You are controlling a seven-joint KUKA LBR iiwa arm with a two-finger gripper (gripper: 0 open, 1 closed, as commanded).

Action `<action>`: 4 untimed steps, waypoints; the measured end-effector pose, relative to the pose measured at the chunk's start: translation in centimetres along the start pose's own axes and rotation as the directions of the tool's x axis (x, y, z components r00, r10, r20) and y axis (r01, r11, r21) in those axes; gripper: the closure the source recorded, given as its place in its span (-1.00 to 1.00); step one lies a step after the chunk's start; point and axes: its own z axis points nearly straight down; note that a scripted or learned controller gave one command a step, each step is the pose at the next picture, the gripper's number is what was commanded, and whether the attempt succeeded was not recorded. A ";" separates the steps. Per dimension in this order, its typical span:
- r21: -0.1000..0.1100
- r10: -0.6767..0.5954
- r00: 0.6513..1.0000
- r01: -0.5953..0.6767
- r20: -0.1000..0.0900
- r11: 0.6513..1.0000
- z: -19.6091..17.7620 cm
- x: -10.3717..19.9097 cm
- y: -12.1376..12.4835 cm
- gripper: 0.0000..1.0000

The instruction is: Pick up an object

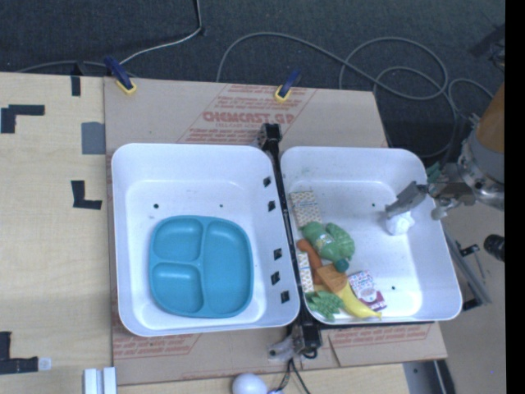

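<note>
I see my gripper (404, 212) over the right bin's (426, 298) right edge, fingers spread, small white object (398, 225) between them, toys (335, 271) along its left edge.

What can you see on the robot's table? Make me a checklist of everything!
Surface: brown board under two white bins; left bin, right bin.
Job's things: toys piled along the right bin's left wall: green leafy toy, orange carrot toy, yellow banana, small packet; small white object by the right wall.
Clutter: blue divided plate in the left bin.
Grippers: gripper low over the right bin's right side, beside the white object; holding nothing that I can see.
Cables: white cables on the dark floor behind.
Surroundings: two yellow-blue clamps on the board's far edge.
</note>
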 end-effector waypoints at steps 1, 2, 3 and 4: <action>0.003 -0.001 1.000 0.001 -0.001 1.000 11.0 6.1 0.9 -1.00; -0.005 0.001 1.000 -0.001 0.002 1.000 17.2 6.4 -1.4 -1.00; -0.005 0.002 1.000 -0.002 0.003 1.000 16.2 6.3 -1.3 1.00; -0.001 -0.001 1.000 0.001 0.000 1.000 7.4 10.5 2.8 1.00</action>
